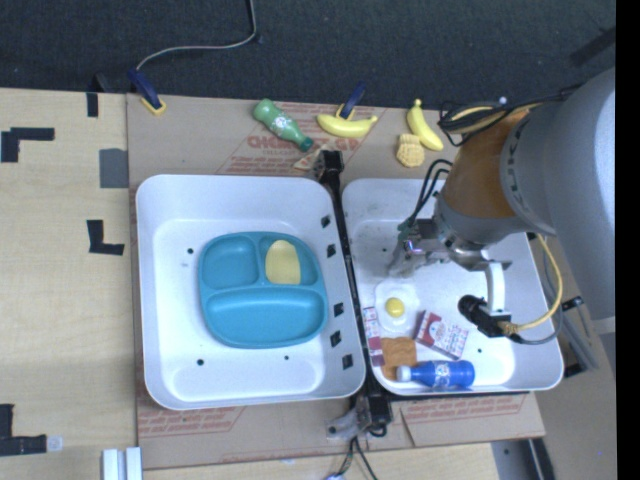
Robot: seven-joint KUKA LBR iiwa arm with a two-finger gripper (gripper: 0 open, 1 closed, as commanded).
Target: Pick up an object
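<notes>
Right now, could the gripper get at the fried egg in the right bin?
Probably yes. The gripper is in the right bin, just above the fried egg in the picture, with only bare bin floor between them.

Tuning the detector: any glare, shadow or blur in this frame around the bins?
Camera view: even lighting, with the white right bin near blown-out, so the white fried-egg toy barely stands out. A soft shadow lies under the gripper. The grey arm looks soft-edged close to the lens. The blue divided tray reads crisp, without glare.
</notes>
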